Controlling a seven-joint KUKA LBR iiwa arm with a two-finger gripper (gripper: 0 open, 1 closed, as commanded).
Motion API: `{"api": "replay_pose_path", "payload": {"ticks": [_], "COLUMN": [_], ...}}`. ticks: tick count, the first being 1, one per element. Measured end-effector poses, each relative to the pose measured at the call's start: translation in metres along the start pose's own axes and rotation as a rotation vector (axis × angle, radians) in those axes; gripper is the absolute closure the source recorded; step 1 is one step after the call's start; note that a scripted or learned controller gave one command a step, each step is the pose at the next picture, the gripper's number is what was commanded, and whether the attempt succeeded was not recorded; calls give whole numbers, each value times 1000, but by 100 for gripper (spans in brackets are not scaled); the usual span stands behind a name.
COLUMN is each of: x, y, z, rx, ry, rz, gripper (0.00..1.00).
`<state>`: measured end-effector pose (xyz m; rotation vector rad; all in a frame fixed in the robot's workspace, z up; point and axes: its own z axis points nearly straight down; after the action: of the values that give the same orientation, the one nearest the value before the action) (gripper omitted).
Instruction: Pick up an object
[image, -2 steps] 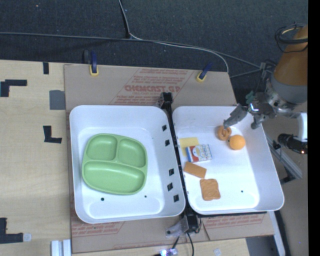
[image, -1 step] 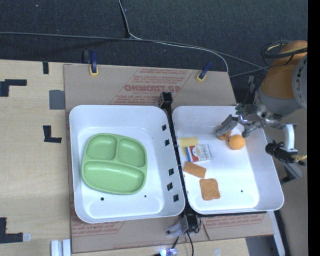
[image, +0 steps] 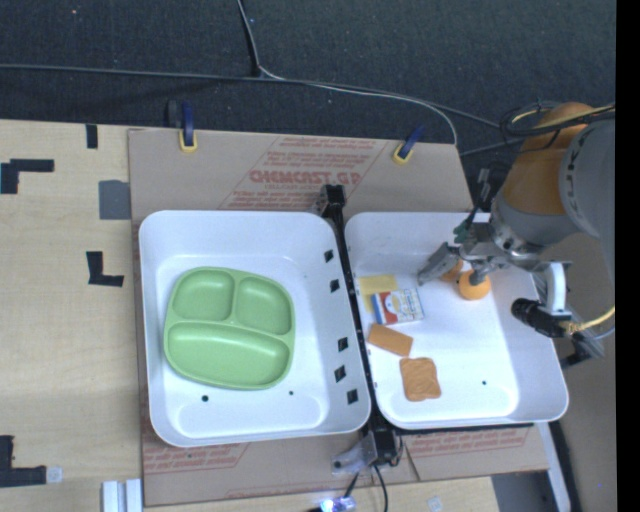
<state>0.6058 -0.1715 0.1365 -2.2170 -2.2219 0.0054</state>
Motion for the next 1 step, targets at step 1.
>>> {"api": "replay_pose_path", "payload": {"ticks": [1], "x": [0], "y": [2], "z": [48], "rx": [-9], "ry": [0], "rz": [3], "gripper": [0]}}
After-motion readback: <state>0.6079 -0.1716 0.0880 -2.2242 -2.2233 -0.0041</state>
